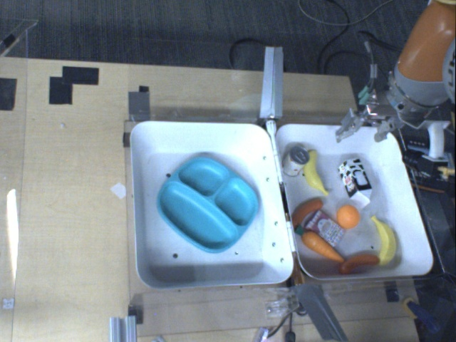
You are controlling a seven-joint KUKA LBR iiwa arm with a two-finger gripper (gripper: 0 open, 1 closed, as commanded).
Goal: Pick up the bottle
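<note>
gripper hangs above the far rim of the right bin, fingers spread apart, nothing between them. judged step: approach, grasp not yet begun. the bottle, a small pale cylinder with a grey cap, lies at the bin's far-left corner, touching a banana, well apart from the gripper. next move calls for travel along the far rim toward that corner, then descent with the fingers straddling the rounded body. also in this bin: a black-and-white box, a smooth orange, a red packet, a tapered carrot. beside it, the left bin holds a glossy blue divided tray.
</note>
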